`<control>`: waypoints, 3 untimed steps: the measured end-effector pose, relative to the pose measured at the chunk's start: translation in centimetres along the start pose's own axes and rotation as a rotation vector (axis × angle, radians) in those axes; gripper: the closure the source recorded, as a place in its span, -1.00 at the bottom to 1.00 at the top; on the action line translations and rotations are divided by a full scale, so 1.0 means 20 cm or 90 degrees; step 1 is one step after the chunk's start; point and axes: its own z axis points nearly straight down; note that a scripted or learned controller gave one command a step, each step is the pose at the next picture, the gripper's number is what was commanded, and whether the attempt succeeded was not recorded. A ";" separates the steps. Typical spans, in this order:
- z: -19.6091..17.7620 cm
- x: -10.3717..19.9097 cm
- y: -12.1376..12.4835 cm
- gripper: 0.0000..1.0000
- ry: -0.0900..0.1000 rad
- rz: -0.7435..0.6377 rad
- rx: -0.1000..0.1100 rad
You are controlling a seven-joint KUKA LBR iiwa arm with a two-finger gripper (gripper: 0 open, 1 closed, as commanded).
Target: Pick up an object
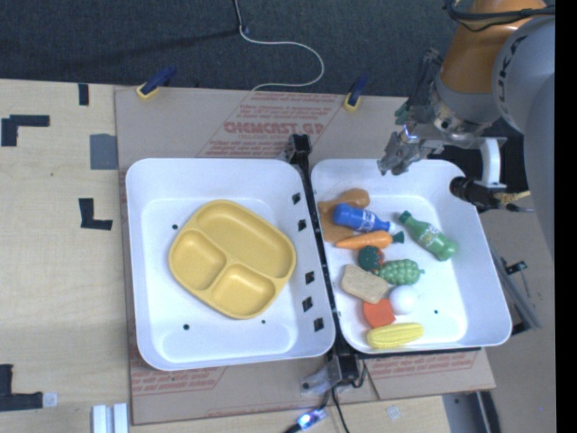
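The right bin (pixel 469 318) holds several toy foods: a blue bottle (pixel 358 217), a carrot (pixel 365 240), a green bottle (pixel 428 235), a slice of bread (pixel 363 284), a white egg (pixel 404 300), a corn cob (pixel 394 335), a red piece (pixel 379 313) and a green bumpy vegetable (pixel 399 270). My gripper (pixel 395 161) hangs above the bin's far edge, apart from all the objects. Nothing shows between its fingers.
The left bin (pixel 153 332) carries a yellow divided plate (pixel 232 257). A white cable (pixel 279 41) loops over the dark floor behind the bench. Yellow and blue clamps (pixel 155 83) (pixel 353 93) sit at the cardboard's far edge. My arm (pixel 491 52) fills the upper right.
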 end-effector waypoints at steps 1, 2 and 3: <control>-0.04 0.30 0.03 1.00 0.000 -0.001 -0.001; -0.04 0.62 0.04 1.00 0.000 -0.001 0.000; 0.01 0.87 0.02 1.00 0.000 0.000 0.001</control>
